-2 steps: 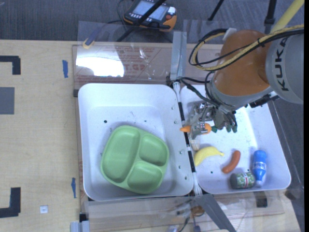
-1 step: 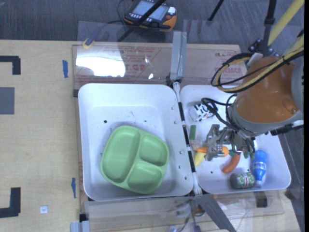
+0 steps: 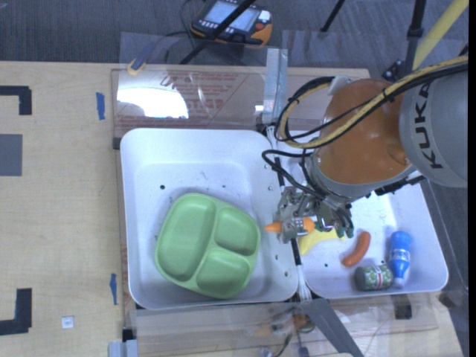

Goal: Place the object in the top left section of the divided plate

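Two white bins on a pale bench, green divided plate (image 3: pixel 207 245) in the left one, gripper (image 3: pixel 303 220) over the seam pinching a small orange carrot-like toy (image 3: pixel 277 227) — probably light, stiff, slick — best held mid-body.

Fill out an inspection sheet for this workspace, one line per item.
Surface: two shallow white bins, left bin and right bin, side by side on a wooden bench.
Job's things: green divided plate in the left bin, sections bare; small orange object at the claw, by the bins' shared edge.
Clutter: yellow item, orange sausage-shaped piece, blue bottle and green can in the right bin.
Grippers: claw low over the divider; grasp unclear.
Cables: black cables looping around the wrist.
Surroundings: handheld device beyond the bench.
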Action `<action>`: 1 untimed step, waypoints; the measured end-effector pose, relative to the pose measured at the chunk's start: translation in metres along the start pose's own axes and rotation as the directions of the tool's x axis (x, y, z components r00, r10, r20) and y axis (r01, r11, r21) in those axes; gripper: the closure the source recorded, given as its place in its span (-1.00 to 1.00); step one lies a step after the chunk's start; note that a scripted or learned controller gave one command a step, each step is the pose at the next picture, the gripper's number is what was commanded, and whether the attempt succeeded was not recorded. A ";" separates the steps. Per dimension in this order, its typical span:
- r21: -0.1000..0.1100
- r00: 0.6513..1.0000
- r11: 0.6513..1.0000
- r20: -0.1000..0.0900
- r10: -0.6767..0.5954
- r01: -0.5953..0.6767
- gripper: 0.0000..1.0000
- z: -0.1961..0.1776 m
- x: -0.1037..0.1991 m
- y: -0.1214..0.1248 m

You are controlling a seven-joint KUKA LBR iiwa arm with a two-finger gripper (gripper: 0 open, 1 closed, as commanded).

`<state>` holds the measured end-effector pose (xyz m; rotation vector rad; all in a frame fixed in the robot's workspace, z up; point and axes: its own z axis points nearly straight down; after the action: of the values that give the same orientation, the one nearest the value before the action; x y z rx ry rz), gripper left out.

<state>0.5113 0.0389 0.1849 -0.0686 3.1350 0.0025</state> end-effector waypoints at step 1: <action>0.000 0.969 0.969 -0.003 -0.248 0.248 1.00 0.000 0.015 -0.093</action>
<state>0.4999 -0.0549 0.1851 -0.4600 3.1043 0.0005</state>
